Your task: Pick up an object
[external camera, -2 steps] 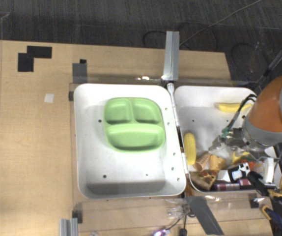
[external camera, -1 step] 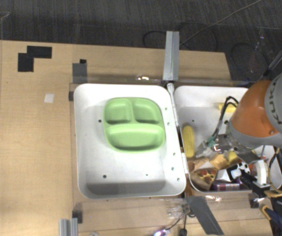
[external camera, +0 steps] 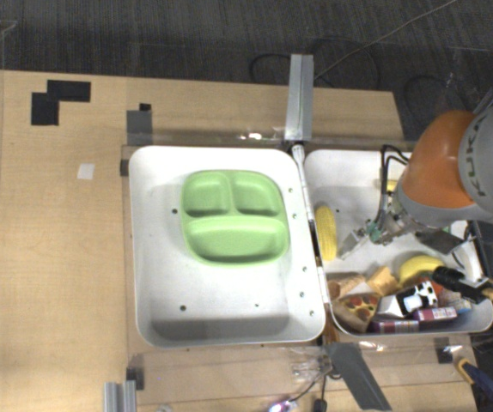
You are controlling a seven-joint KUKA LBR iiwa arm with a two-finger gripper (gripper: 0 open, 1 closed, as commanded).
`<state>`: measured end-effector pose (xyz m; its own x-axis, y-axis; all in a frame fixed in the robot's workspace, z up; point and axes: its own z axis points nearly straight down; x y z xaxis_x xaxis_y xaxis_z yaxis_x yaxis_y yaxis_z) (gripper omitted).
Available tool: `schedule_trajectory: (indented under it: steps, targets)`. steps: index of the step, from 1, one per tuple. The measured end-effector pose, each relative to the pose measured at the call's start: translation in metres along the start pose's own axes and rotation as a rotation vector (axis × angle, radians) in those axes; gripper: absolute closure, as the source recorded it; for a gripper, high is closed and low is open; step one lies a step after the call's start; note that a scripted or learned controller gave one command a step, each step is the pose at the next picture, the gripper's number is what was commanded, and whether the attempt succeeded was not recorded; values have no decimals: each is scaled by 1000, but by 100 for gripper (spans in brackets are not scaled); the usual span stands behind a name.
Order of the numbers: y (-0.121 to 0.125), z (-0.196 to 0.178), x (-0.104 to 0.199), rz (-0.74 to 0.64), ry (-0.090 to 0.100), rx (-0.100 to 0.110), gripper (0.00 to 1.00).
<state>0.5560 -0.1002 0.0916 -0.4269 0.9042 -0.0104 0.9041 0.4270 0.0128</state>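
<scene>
Orange at the wrist, the arm [external camera: 453, 166] reaches in over the right bin [external camera: 349, 174] and drops its hand [external camera: 375, 230] low above the bin's bare white middle. Whether the hand is apart or together cannot be told; it is small and dark against the floor, and nothing shows clamped in it. Just to its left lies a corn cob [external camera: 325, 233], long and yellow, lengthwise against the wall shared by the two bins. Below and to the right of the hand sits a banana [external camera: 418, 268], and below the hand a heap of small things crowds the near edge: a pizza slice [external camera: 358, 305], a dark bottle [external camera: 423, 318] on its side, and a black-and-white item [external camera: 420, 299] too small to name. Any of these would serve as the object; the corn looks nearest, though its place hard against the wall may leave little room for a grip. Well to the left, in the other bin [external camera: 156, 316], a green tray [external camera: 232, 215] lies flat, three compartments up. Both bins rest on the wooden counter [external camera: 49, 256].
</scene>
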Motion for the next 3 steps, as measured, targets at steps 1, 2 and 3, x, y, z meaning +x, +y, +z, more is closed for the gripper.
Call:
schedule_trajectory:
  steps: [1, 2, 3]
  targets:
    - [57, 1, -22, -91, -3, 3, 0]
    - [110, -105, -21, -311, 7, 4, 0]
    - [87, -7, -37, -286, -2, 3, 0]
